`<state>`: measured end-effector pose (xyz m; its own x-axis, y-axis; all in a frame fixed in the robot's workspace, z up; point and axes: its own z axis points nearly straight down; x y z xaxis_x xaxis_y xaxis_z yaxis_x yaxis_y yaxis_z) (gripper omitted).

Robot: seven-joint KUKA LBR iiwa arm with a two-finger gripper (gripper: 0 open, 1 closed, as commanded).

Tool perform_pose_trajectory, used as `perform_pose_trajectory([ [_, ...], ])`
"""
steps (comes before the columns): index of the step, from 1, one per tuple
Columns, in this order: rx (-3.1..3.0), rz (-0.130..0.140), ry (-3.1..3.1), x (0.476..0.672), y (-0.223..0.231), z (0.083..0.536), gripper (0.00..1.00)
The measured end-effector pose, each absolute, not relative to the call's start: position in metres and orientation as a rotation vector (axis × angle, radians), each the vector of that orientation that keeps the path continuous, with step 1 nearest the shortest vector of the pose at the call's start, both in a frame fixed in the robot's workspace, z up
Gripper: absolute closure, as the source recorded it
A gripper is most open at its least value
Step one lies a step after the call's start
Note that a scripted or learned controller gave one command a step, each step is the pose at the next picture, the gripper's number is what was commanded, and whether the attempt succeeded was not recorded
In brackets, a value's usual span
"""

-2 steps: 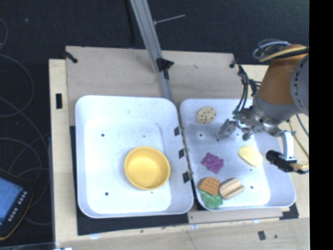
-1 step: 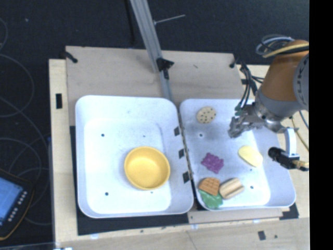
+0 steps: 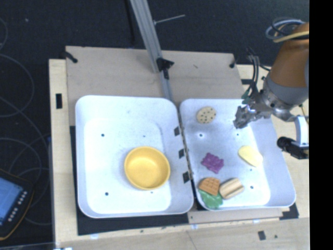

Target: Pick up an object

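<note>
green scrap, waffle, bread roll crowd the right bin's front; tool grip unclear.

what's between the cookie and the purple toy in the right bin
Nothing: in the camera view the stretch of white floor of the right bin from the cookie down to the purple toy is bare.

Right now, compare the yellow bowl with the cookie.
The yellow bowl lies in the left bin; the cookie lies in the right bin. The bowl is much larger. The bowl is hollow and plain yellow; the cookie is flat, tan with dark specks. Both look round from above.
</note>
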<state>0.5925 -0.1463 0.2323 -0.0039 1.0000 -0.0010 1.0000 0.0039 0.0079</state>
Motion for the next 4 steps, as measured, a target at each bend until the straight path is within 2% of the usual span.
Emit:
perform_pose_trajectory([
  [1,2.212,0.007,2.221,0.594,-0.147,0.287,1.0],
  [2,2.212,0.004,2.228,0.601,-0.099,0.287,1.0],
  [3,2.216,-0.002,2.227,0.61,-0.052,0.267,1.0],
  [4,2.214,0.001,2.227,0.633,-0.003,0.26,1.0],
])
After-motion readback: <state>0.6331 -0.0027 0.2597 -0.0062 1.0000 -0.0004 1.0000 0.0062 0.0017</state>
